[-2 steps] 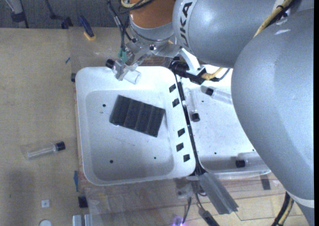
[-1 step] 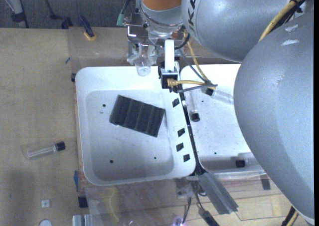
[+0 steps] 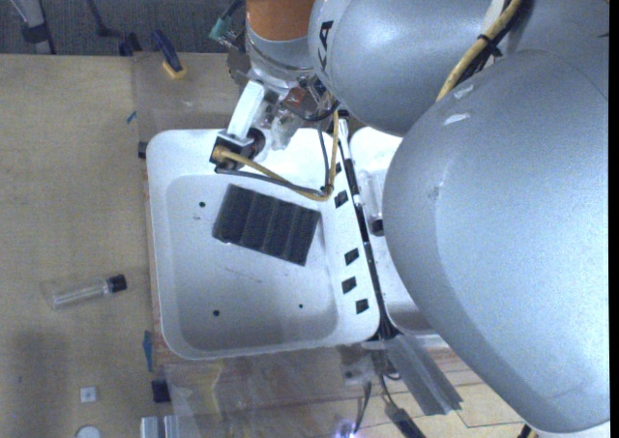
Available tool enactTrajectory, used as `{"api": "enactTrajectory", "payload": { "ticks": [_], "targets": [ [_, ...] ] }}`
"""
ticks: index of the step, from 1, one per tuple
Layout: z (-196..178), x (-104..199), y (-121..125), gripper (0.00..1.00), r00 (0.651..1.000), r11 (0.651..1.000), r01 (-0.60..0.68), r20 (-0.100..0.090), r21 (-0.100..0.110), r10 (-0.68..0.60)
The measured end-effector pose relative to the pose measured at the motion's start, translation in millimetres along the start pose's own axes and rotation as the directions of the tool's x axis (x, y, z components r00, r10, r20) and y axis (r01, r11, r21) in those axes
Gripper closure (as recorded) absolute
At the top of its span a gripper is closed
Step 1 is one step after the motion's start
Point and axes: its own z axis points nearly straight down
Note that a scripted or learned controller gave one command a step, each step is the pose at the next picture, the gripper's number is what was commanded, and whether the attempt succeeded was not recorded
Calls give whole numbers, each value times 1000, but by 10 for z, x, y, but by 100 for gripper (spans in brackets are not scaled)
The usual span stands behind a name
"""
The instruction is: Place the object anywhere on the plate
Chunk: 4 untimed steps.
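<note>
Findings for your review:

**Count.** Two shallow white plastic bins sit side by side on the tan wooden surface (image 3: 68,185).
- You see the view's-left bin (image 3: 251,296) almost whole.
- The large grey arm (image 3: 474,233) covers most of the view's-right bin (image 3: 372,148).
- One flat black ribbed rectangular slab (image 3: 266,224) lies in the left bin and is the only loose thing in it.
- Four small black square marks (image 3: 350,257) run down the rim between the bins.
- Outside the bins, one clear tube with a black cap (image 3: 85,289) lies on the surface.
- One small blue clamp (image 3: 172,64) sits near the far edge of the surface.

**Writing.** Black lettering on the arm's grey shell reads "KA". The rest of the word is out of sight.

**Task thing.** The slab rests flat on the far half of the left bin's floor. It is skewed to the bin's walls and touches none of them.

**End effector.** The end effector (image 3: 282,122) hangs over the left bin's far rim, just beyond the slab's far edge and apart from it. You cannot tell whether it is open or closed.

**Room.** The near half of the left bin's floor is bare, and there is a free margin along its left wall. The arm crowds the right side of the bin.
</note>
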Motion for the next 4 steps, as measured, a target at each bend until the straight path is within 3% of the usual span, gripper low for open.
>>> {"api": "enactTrajectory", "payload": {
  "ticks": [1,2,3,4],
  "targets": [
    [2,-438,-603,100,838,838,-545,-5,-1,545],
    [-1743,-397,-157,100,721,721,-693,-8,-1,693],
    [-72,-47,-36,100,728,728,-685,-4,-1,685],
    [1238,-318,-452,100,781,781,-624,2,1,624]
  ]
}}
